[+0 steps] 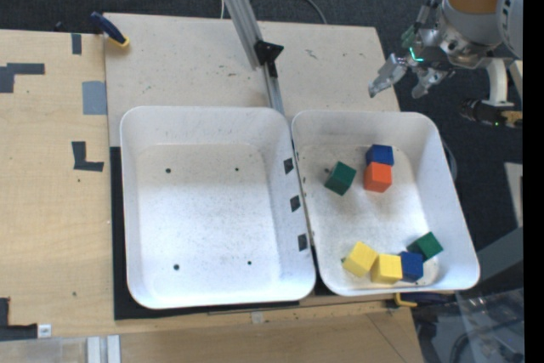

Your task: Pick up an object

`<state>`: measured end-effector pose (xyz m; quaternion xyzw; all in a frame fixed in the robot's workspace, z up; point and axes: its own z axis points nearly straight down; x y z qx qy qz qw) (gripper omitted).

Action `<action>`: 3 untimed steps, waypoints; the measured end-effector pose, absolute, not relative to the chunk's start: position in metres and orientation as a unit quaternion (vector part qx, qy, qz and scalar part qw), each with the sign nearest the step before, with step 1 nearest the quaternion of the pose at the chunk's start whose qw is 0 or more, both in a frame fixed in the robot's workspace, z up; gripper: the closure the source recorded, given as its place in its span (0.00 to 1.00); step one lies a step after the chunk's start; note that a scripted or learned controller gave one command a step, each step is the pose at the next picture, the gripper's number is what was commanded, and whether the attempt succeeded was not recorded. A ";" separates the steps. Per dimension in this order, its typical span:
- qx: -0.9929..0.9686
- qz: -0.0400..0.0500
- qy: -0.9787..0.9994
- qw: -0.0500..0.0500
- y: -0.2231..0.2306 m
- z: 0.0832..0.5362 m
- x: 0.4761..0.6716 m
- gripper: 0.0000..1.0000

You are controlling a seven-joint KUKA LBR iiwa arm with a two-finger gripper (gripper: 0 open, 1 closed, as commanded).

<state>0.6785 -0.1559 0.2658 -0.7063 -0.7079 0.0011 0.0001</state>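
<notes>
You are at the approach step: nothing is picked yet. The gripper [404, 77] hangs above the bench just beyond the far right corner of the right bin [442, 150], outside its rim, with its jaws apart and nothing between them. All the candidates lie in that bin. A green cube [340, 178] sits alone near the middle of the far half, free on all sides. Just right of it a blue cube [380, 155] and an orange cube [378, 177] touch each other, blue on the far side. Along the near wall there is a tight cluster: two yellow cubes [361, 258] [388, 268], a second blue cube [411, 265] and a second green cube [427, 246], crowded toward the near right corner. The left bin [136, 127] holds no cubes. Judgement: the lone green cube is the cleanest target, since the fingers have room on either side; the cluster by the wall offers little clearance. The next move calls for carrying the gripper in over the rim, centring it above the chosen cube, lining the fingers with two flat faces, then descending before closing.
</notes>
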 end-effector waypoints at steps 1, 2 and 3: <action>-0.706 0.003 -0.708 0.003 -0.156 0.201 0.680 0.00; -0.707 0.003 -0.708 0.003 -0.156 0.138 0.672 0.00; -0.706 0.004 -0.708 0.003 -0.155 0.090 0.671 0.00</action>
